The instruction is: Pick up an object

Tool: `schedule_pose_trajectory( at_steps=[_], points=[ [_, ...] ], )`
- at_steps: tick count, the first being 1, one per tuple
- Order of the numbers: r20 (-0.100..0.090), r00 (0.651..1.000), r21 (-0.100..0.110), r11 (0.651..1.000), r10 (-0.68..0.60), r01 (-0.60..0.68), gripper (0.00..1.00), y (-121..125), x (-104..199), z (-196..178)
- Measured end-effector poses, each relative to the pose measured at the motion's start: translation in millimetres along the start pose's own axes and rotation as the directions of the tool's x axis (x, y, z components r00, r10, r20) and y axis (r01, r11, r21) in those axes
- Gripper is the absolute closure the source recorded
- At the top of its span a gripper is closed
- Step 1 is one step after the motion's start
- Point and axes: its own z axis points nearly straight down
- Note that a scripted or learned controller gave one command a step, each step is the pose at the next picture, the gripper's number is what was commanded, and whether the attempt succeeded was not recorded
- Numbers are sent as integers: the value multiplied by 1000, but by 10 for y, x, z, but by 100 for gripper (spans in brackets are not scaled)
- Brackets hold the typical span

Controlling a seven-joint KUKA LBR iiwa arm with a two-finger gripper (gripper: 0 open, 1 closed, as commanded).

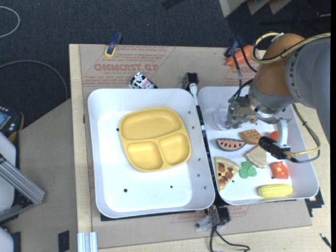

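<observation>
Red watermelon slice [231,144] lies flat, green-rinded.

1. Watermelon slice [231,144], flat, just below the gripper [234,118]
2. Pizza slice [225,171], flat, further below it
3. Corn cob [274,191], lying far down-right
4. Green piece [247,170] beside the pizza slice

— what sort of place is this?
— a robotics lab: toy food in white bins [100,140] on a clamped board [157,62], cables on dark carpet [42,30] at ten o'clock.
</observation>
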Motion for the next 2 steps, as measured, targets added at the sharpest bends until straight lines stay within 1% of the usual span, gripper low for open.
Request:
schedule_pose_trajectory(
  at_steps=[1, 2],
  points=[
    [1, 1000, 0, 1000, -2, 2, 100, -27, 20, -431],
    [2, 1000, -3, 1000, -3, 3, 100, -24, 110, -913]
  ],
)
